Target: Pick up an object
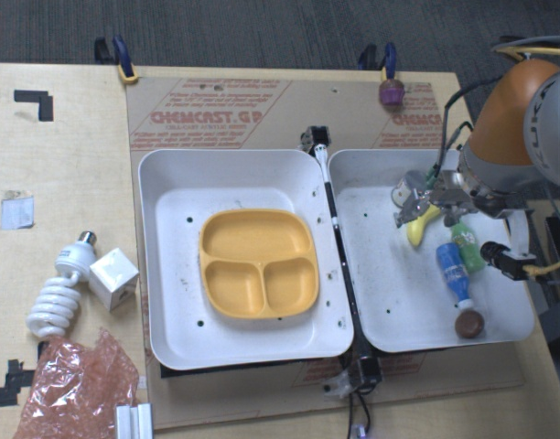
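Note:
My gripper hangs low over the upper right part of the right bin, with the grey and orange arm reaching in from the right. A yellow banana-shaped object lies directly under and partly behind the gripper, touching or nearly touching it. To the right of it lie a green object and a blue bottle, side by side. A small brown round object rests near the bin's lower right corner.
The left bin holds a yellow divided plate. Left of the bins, on the bench, lie a spiral light bulb, a white cube and a crumpled pink bag. A purple clamp sits behind the right bin.

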